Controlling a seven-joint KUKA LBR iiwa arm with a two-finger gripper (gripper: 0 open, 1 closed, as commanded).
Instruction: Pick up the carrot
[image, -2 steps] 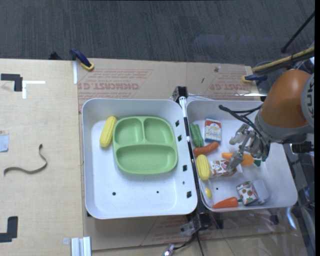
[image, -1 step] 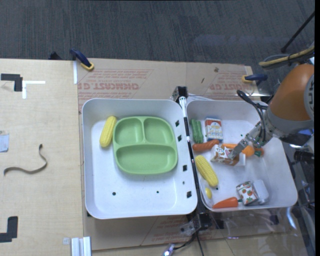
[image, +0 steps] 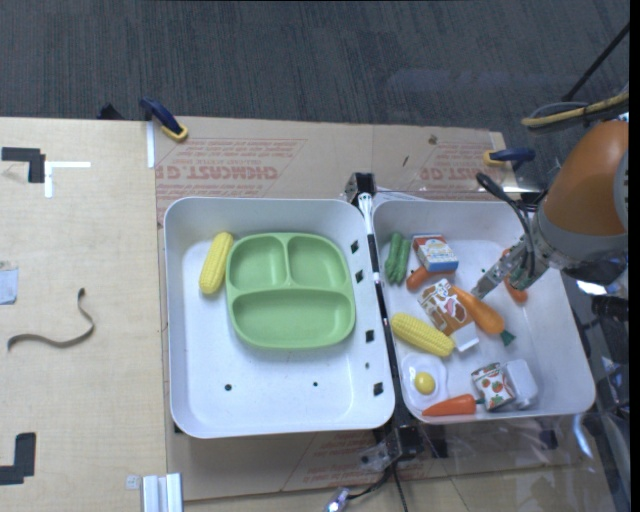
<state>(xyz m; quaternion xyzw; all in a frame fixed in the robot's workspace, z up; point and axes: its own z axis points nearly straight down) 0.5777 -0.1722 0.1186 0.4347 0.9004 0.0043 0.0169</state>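
Camera view, looking down at a slant, has the arm (image: 585, 195) coming in from three o'clock over the right bin (image: 560, 340), its orange band above the wrist at the frame's right side. The gripper (image: 508, 275) hangs low over that bin's three o'clock part, just beside the upper end of a carrot (image: 478, 311) that lies slanted near the bin's middle; a small orange piece (image: 516, 293) sits right at the fingertips, but whether it is clamped, and how wide the hand stands, I cannot tell. A second carrot (image: 450, 405) lies at the bin's six o'clock edge, next to a fried egg (image: 424, 381) and a small printed carton (image: 501, 385). At the carrot's nine o'clock a snack packet (image: 443, 305) touches it, with a corn cob (image: 421, 334) below that. Toward twelve o'clock lie a green vegetable (image: 397, 257) and a red-and-white box (image: 435, 252). The left bin (image: 200, 400) holds a green divided plate (image: 291, 290) and, at the plate's nine o'clock, another corn cob (image: 215, 262).
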